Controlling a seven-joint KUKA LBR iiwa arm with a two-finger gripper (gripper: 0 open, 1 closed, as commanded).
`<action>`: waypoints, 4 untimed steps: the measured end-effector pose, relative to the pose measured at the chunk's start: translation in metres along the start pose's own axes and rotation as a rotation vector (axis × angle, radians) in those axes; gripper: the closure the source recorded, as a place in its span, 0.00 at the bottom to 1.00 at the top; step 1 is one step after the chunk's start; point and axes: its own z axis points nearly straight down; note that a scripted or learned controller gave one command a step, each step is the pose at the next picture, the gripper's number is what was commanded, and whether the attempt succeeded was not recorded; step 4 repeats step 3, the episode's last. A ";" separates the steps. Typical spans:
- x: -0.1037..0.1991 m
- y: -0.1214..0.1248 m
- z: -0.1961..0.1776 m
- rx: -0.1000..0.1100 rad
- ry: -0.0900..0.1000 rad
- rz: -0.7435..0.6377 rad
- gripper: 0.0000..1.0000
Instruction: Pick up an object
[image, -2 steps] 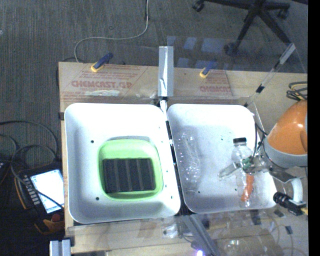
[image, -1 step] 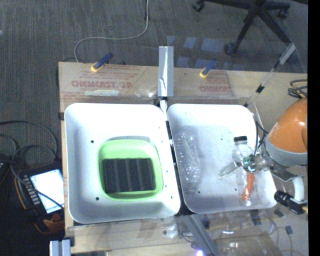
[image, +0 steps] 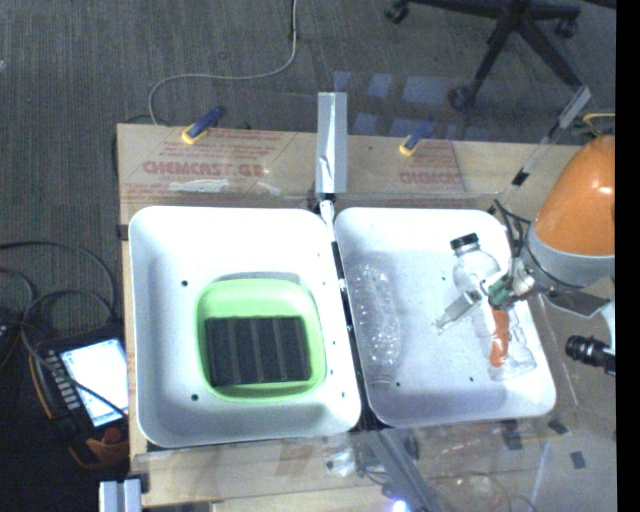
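Clear bottle with black cap lies tilted in the right bin, near its right wall; see-through plastic, hard to outline. Just below it, a clear item with orange inside lies along the same wall. Claw sits low between the two, likely lining up a grab; whether it's apart or together, cannot tell. Crumpled clear bottle lies by the left wall. Left bin holds a green tray.
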 end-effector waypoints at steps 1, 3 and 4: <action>0.051 0.039 -0.038 0.001 -0.001 0.082 1.00; 0.050 0.088 -0.028 0.004 0.000 0.118 1.00; 0.050 0.088 -0.028 0.004 0.000 0.118 1.00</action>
